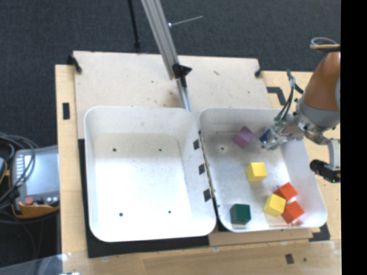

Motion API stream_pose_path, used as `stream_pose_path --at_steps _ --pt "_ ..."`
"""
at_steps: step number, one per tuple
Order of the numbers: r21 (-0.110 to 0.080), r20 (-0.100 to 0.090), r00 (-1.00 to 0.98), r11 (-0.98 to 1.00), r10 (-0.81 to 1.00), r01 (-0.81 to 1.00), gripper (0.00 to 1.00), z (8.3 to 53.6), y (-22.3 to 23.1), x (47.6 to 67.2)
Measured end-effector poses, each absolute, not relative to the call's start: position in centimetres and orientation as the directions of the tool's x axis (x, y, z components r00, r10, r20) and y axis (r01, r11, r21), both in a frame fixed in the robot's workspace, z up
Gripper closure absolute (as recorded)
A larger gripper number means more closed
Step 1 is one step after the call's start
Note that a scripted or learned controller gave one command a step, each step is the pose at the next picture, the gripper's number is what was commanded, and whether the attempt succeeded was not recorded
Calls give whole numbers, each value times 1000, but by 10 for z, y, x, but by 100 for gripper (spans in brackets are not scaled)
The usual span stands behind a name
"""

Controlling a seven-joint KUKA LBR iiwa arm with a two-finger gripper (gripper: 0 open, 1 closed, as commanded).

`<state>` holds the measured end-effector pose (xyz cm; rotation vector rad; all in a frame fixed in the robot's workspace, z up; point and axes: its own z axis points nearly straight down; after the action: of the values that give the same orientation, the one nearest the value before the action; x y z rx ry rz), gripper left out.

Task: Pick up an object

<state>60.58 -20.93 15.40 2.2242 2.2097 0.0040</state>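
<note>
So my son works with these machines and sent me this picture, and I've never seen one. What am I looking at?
This is one photo, taken by a camera fixed above a workbench and looking down at a slant. The grey and orange shape on the right is a robot arm; its gripper hangs low over the far side of the right bin, next to a purple block. Something small and blue sits right at the gripper, but I cannot tell whether it is being held. Also in that bin lie two yellow blocks, a green block and two orange-red blocks. The left bin sits beside it.
</note>
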Motion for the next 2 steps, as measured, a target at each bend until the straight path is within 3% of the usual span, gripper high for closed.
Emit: stream_pose_path --at_steps 2 --pt "7 -3 -3 3 1000 1000 100 250 -208 606"
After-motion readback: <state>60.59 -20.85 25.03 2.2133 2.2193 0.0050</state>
